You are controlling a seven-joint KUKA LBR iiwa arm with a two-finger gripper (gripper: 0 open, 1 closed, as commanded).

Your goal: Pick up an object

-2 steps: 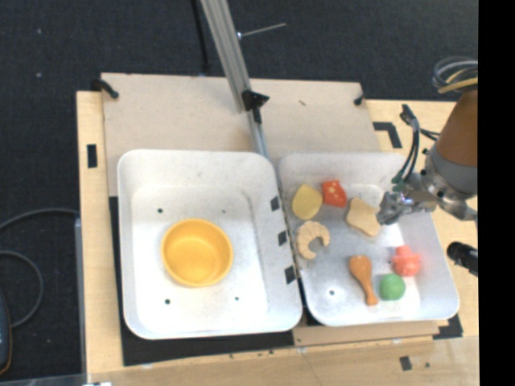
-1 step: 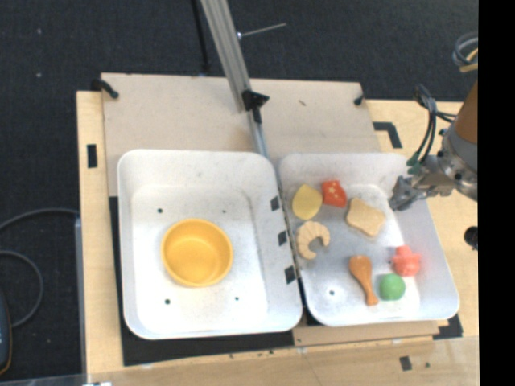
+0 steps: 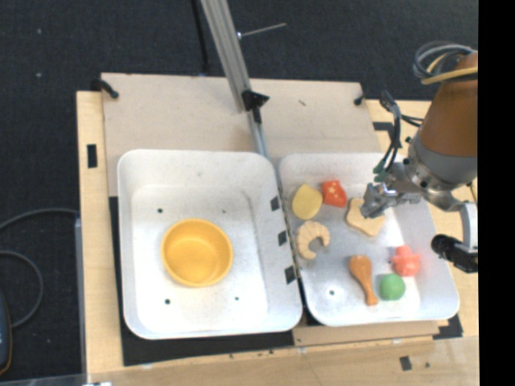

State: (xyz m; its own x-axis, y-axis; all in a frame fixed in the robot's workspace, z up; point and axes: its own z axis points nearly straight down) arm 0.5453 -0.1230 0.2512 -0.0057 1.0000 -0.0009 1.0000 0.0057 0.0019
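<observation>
The arm (image 3: 451,131) has a broad, rounded orange band above a grey wrist section. Pale looped cables arch over its top, and thin dark cables run down its side toward the wrist. Below sits a silvery metal claw (image 3: 376,205) assembly with dark fittings, and a black knob-like part juts out lower down.

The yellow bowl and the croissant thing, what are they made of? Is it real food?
The yellow bowl looks like smooth plastic: one even colour all over, with a soft shine inside. The croissant is probably a toy, plastic or rubber; its tan surface looks matte and evenly coloured, without real pastry flakes, though it is too small to be sure.
</observation>
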